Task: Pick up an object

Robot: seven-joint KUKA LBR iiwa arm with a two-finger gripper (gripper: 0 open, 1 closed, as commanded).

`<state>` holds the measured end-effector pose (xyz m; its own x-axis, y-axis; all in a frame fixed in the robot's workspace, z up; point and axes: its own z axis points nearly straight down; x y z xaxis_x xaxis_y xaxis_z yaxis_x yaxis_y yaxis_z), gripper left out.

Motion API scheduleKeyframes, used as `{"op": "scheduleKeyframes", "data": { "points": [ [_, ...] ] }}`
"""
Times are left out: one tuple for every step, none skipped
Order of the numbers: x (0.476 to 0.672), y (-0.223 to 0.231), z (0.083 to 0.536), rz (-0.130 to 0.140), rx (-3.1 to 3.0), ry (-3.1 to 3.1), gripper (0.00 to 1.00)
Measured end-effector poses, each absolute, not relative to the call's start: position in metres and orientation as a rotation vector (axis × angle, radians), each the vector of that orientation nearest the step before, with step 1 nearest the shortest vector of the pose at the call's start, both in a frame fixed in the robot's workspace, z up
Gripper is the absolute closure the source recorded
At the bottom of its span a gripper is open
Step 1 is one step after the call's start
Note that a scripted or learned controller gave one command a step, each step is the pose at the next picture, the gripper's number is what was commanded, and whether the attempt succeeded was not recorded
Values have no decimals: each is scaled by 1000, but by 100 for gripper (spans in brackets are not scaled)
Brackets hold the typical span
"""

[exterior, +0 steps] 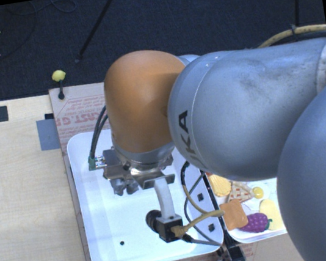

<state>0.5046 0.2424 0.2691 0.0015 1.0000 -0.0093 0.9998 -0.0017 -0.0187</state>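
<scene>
My gripper (136, 184) hangs over the middle of the left white bin (99, 230), under the orange band of the arm. The wrist hides its tips, and I see nothing held in it. Toy food lies in the right bin (273, 232): a purple bunch of grapes (256, 223), a brown square piece (234, 214), a yellow lemon-like piece (268, 207), a waffle-like piece (241, 192) and an orange-yellow piece (220, 184). The arm covers most of that bin.
A tiny dark speck (122, 243) lies on the left bin's floor near its front. Both bins rest on a cardboard sheet (79, 113). A pale wooden bench top (21, 206) stretches to the left. A small yellow ball (58, 76) stands at the cardboard's far corner.
</scene>
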Motion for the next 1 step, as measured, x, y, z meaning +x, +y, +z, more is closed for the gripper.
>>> {"op": "scheduleKeyframes", "data": {
  "points": [
    [470, 198, 113, 34, -2221, -2210, 100]
  ]
}}
